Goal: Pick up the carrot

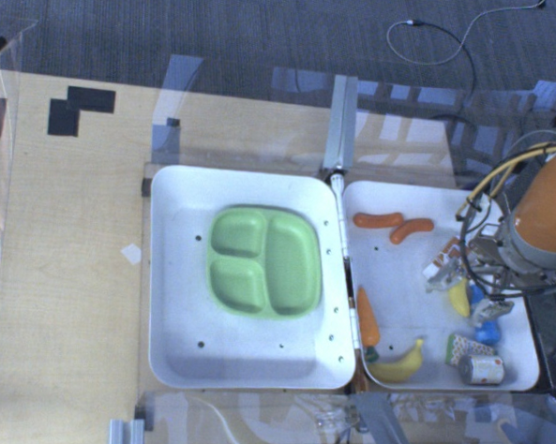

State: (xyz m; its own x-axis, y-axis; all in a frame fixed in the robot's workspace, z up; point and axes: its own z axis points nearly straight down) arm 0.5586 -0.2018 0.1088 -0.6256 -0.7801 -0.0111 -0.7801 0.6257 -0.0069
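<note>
I see the gripper (458, 270) at the right of the frame, low over the right bin (416, 272), with the grey arm (541, 218) and its orange band reaching in from the right edge. Cables and wrist hardware crowd the fingers, so I cannot tell how they stand, nor whether anything lies between them.

Just below the gripper, in the bin's lower right, lie a small yellow piece (459, 299), a blue piece (486, 330) and a can (481, 370) on its side near the corner.

The carrot (367, 319) lies against the right bin's left wall, lower centre of the frame, running roughly top to bottom, well apart from the gripper. Its lower end sits just above a banana (398, 364), which curves along the bin's bottom edge.

Two sausages (394, 224) rest near the bin's top edge.

The left bin (175, 285), centre of the frame, holds a green divided plate (262, 260) with three compartments.

Black markers (78, 110) sit on the wooden bench (58, 278) at upper left.
</note>
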